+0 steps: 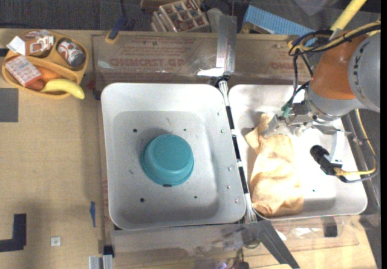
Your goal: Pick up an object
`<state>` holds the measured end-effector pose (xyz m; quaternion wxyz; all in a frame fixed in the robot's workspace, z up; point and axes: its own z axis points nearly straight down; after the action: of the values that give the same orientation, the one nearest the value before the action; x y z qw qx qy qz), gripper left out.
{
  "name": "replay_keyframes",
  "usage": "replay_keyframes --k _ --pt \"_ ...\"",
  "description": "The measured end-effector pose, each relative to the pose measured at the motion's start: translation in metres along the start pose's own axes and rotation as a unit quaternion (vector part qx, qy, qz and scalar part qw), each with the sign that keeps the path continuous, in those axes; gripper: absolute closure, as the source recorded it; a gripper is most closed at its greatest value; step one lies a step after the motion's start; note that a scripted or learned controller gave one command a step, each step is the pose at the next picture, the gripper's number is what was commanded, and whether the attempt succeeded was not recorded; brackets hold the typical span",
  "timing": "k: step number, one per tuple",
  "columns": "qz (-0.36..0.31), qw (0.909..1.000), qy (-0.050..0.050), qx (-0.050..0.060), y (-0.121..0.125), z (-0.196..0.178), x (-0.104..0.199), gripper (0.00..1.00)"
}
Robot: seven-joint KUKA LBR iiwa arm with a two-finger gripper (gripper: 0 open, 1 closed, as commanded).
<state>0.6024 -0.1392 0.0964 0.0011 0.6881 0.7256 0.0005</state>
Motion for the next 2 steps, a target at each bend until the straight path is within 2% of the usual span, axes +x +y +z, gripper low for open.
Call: replay_keyframes --k 1,2 --pt "0.031 0.9995 -0.001 0.000 0.004 -0.056 -0.066 0.00" --pt "0.088 0.9961 -0.001 -0.001 0.038 -0.043 -0.068 0.00"
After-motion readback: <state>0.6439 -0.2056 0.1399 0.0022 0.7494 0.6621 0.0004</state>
